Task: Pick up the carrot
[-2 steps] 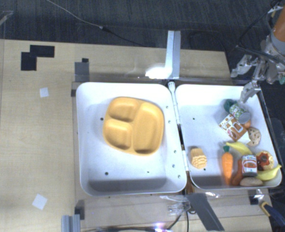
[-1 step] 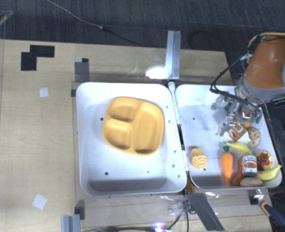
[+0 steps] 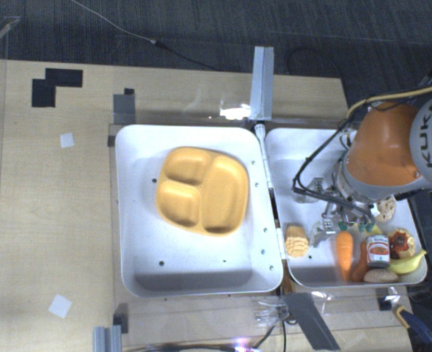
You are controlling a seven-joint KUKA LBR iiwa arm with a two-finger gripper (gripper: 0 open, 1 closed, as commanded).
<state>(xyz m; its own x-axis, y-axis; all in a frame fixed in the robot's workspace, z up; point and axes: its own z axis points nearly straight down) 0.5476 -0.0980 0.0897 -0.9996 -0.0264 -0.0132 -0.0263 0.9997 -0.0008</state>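
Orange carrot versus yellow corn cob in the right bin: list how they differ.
The orange carrot is longer and smooth; the yellow corn cob is shorter, stubbier and knobbly. The carrot lies among other items, just below the gripper; the corn cob sits apart at the bin's left wall. Both lie in the right white bin.

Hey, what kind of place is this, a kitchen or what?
More likely a robot test bench than a kitchen: a robot arm reaches over two white bins, with toy-like food such as a carrot and loose cables.

Yellow divided plate in left bin; carrot beside corn in right bin.
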